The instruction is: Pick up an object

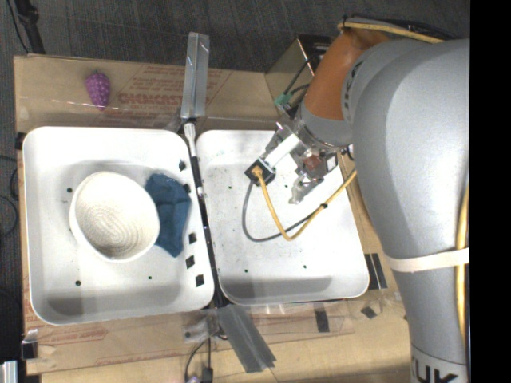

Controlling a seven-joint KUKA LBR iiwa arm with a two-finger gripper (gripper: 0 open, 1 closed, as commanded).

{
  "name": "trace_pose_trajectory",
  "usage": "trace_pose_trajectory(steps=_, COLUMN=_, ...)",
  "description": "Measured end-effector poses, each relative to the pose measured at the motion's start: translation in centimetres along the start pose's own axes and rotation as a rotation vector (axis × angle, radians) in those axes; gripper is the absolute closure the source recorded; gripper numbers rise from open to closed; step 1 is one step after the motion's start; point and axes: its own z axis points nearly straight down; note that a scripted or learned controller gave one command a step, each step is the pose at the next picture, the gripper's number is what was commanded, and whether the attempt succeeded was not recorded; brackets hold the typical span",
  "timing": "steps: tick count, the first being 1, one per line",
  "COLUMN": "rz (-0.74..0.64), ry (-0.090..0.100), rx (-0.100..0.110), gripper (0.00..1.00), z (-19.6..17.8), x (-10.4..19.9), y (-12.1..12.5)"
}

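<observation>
- Looking down at a slant on the tabletop (96,337), brown cardboard lining under two shallow white bins set side by side.
- Left bin (48,294): holds a round, pale woven hat-like object (114,215), dome up, lying left of centre.
- Blue cloth (170,211) crumpled just beside the woven object on its right, touching or slightly tucked under its rim; cannot tell which.
- Cloth lies close to the divider between the bins.
- Right bin (239,282): floor mostly bare, lightly speckled; cable shadows fall across it.
- Arm (415,150) comes in from the right, big grey body with the orange band (331,74) near the wrist, over the right bin's upper right part.
- End effector (302,183) hangs over the upper middle of the right bin, pointed down toward the floor; nothing visible between its tips.
- Cannot tell how far apart its tips stand; the view is too cluttered with brackets and wiring there.
- Yellow cable (279,228) and a dark cable loop down from the wrist over the right bin's centre.
- Small purple object (98,88) sits outside both bins on the cardboard, beyond the left bin's far left corner, well apart from the arm.
- Grey metal bar (194,74) lies at the far end of the seam between the bins; another grey piece (247,337) at the near end.
</observation>
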Motion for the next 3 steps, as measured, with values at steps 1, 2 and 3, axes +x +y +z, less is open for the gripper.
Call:
trace_pose_trajectory(steps=1, rz=-0.144, ry=0.005, rx=-0.002, gripper=0.0, z=-5.9, x=-1.4, y=8.9)
trace_pose_trajectory(steps=2, rz=-0.092, ry=0.006, rx=-0.003, gripper=0.0, z=-20.5, x=-2.1, y=9.4)
trace_pose_trajectory(steps=3, rz=-0.358, ry=0.003, rx=0.001, gripper=0.0, z=-15.8, x=-1.5, y=9.3)
